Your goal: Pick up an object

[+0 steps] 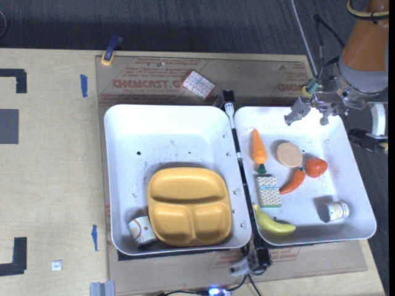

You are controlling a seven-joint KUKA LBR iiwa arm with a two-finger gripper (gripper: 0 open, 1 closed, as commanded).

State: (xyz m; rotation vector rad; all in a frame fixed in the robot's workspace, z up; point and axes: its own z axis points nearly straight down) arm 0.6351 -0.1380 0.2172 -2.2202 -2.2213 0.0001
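Observation:
My gripper [307, 111] hangs over the far edge of the right bin [355, 165], fingers open and nothing between them. Below it in that bin lie a carrot [258, 147], a round tan disc [289, 154], a red tomato [316, 166], an orange-red pepper [292, 182], a small green patterned box [268, 191], a banana [273, 222] and a small can [334, 211] on its side. The disc and carrot are the nearest to the gripper, both apart from it.
The left bin [123, 140] holds a yellow divided tray [189, 205] and a small cup [141, 230] at its front left corner. A card [198, 84] lies on the brown board behind the bins. A black clip [228, 98] sits where the bins meet.

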